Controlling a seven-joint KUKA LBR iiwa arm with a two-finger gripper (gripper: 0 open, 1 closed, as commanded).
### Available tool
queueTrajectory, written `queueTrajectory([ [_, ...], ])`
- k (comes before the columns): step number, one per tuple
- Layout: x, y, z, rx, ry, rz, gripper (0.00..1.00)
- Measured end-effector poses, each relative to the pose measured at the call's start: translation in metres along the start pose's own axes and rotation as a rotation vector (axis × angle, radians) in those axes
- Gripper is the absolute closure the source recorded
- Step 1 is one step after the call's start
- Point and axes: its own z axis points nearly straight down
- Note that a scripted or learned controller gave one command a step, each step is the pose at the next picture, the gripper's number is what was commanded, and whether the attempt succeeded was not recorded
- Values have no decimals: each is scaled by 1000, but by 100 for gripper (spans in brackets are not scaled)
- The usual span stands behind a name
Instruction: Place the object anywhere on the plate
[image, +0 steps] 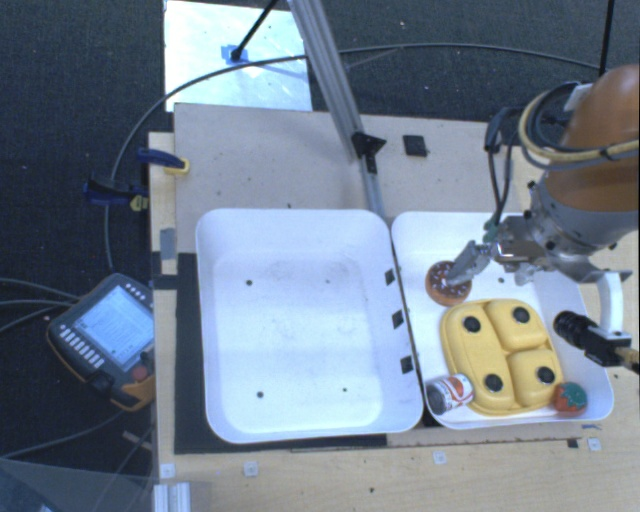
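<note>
I count two shallow white bins side by side: the left bin (300, 320) and the right bin (420, 240). In the right bin I see one yellow plastic plate with four compartments (505, 355), one round brown doughnut-like object with a pinkish top (447, 284), one small red-and-white can lying on its side (450, 392) and one small red-orange fruit-like item with a green spot (571, 398).

The brown round object lies on the bin floor just beside the plate's upper-left corner, off the plate. The can touches the plate's lower-left edge; the red item sits at its lower-right corner.

The grey arm with an orange band (590, 150) reaches in from the right, and the two-finger gripper (466, 266) slants down at the brown object. I cannot tell whether it is wide, narrow or holding anything.

The bins rest on a pale wooden bench (270, 160) over dark carpet (70, 100). One handheld control pendant (105, 335) lies at the left, with cables and one blue-and-yellow clamp (140, 175).
</note>
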Motion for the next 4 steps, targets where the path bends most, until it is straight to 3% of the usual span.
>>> queueTrajectory([
  [2,108,-2,21,1,1,0,100],
  [4,207,-18,71,3,0,1,100],
])
